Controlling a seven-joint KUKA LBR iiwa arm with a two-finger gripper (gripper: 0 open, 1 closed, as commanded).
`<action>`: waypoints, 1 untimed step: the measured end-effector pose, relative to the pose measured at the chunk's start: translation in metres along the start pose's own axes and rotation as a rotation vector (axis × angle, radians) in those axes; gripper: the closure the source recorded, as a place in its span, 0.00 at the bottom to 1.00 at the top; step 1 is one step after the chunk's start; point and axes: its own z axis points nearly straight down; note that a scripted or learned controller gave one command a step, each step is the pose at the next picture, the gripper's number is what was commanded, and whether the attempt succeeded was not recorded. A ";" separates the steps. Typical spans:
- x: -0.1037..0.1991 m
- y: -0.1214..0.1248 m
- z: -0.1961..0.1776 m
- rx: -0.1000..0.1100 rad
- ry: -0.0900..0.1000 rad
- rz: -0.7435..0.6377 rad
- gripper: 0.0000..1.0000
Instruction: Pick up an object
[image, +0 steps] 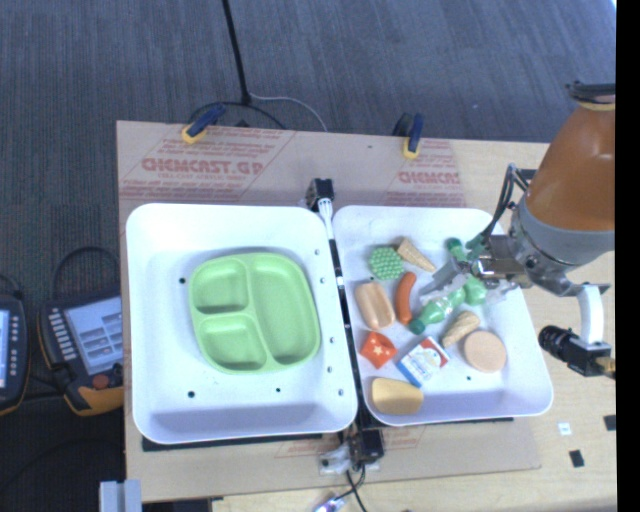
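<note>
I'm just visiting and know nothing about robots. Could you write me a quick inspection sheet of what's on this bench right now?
Surface: cardboard-covered bench bearing two white bins.
Job's things: right bin holds toy food, among it a hot dog, green bottle and round cookie.
Clutter: green divided tray in the left bin.
Grippers: gripper low over the toys, holding nothing visible.
Cables: black cable on the floor.
Surroundings: grey carpet; handheld controller at left.

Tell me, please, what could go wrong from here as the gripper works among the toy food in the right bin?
1. The gripper sits in a tight cluster: the green bottle, orange sausage and cone lie close together, so the gripper may nudge neighbours or catch two items.
2. The bottle is rounded and lies tilted, so it could slip out.
3. Pushed pieces could slide against the right bin wall.
</note>
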 end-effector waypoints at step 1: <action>0.014 0.049 0.084 0.003 0.001 -0.056 0.00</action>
